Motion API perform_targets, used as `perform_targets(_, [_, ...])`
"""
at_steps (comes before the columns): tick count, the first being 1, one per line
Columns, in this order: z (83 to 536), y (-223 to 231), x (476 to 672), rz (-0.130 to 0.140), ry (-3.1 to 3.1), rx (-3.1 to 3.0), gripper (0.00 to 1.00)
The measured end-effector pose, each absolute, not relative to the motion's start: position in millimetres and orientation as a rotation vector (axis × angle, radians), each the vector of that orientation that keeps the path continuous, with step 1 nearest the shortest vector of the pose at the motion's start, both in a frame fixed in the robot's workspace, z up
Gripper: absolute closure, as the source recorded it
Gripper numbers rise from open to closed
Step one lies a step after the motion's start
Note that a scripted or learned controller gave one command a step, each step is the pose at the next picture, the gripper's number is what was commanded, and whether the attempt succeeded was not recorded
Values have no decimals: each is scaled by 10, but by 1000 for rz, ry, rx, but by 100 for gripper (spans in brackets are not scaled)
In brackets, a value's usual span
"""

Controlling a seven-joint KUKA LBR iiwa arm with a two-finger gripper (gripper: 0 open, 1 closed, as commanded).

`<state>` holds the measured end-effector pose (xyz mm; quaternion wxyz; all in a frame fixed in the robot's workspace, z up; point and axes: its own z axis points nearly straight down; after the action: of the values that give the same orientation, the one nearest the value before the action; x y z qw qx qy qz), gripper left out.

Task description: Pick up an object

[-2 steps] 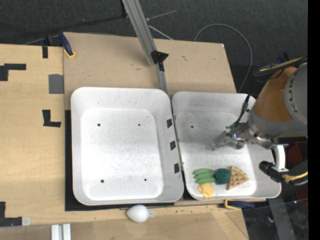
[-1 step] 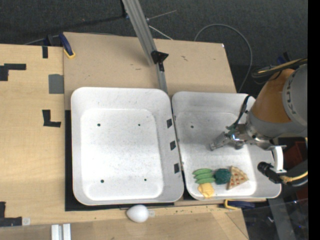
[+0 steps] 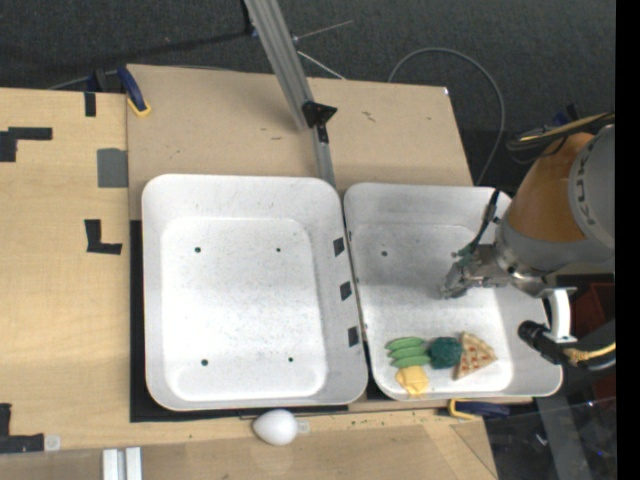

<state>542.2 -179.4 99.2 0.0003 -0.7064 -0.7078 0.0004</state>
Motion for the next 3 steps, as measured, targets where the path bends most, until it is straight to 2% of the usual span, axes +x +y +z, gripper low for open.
perform_targets(1, [1475, -1884, 5407, -2, -2224, -2223, 100])
perform_targets(2, [2081, -1853, 5482, -3, -2227, -2222, 100])
perform_targets(3, [2414, -1847, 5492, -2, -2226, -2221, 100])
